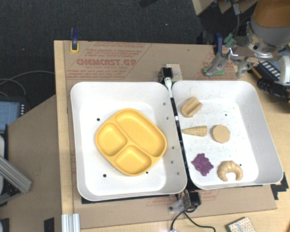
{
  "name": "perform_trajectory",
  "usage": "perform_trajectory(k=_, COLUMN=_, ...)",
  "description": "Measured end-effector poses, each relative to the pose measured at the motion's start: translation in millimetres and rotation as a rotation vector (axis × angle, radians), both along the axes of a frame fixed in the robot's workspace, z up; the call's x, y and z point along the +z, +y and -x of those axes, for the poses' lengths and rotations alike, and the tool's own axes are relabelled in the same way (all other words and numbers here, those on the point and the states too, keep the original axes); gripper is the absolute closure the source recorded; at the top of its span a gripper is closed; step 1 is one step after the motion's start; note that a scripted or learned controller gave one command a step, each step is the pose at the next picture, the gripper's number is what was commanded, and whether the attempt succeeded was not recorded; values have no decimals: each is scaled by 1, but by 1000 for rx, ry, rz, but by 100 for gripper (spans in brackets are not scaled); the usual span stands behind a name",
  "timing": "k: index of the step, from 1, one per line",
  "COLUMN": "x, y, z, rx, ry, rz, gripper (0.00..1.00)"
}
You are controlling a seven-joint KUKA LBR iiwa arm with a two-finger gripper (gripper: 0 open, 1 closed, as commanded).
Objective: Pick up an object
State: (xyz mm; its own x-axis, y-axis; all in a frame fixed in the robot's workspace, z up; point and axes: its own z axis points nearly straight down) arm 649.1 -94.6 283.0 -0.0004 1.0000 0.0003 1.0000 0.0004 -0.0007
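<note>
Jaws are seen spread apart with nothing between them, on the gripper [228, 64] hung above the worktop [111, 62] just beyond the right bin's [268, 144] far rim. Within that bin are laid a bread roll [191, 107], a cone [195, 131], a round biscuit [221, 134], purple grapes [202, 164] and a croissant [230, 170]. A yellow divided plate [130, 141] is set in the left bin [82, 129].

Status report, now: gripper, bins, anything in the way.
Gripper open, above right bin's far rim, holding nothing. Croissant, cone lie untouched. Nothing in the way.
</note>
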Motion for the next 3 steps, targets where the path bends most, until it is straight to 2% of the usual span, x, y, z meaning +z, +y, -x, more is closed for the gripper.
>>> perform_trajectory(k=1, x=-183, y=3, z=-14, rx=1, ry=14, rz=-2, gripper=0)
perform_trajectory(k=2, x=-200, y=-40, z=33, rx=-5, ry=7, rz=0, gripper=0)
perform_trajectory(k=3, x=-198, y=-2, z=-20, rx=4, ry=-6, rz=1, gripper=0)
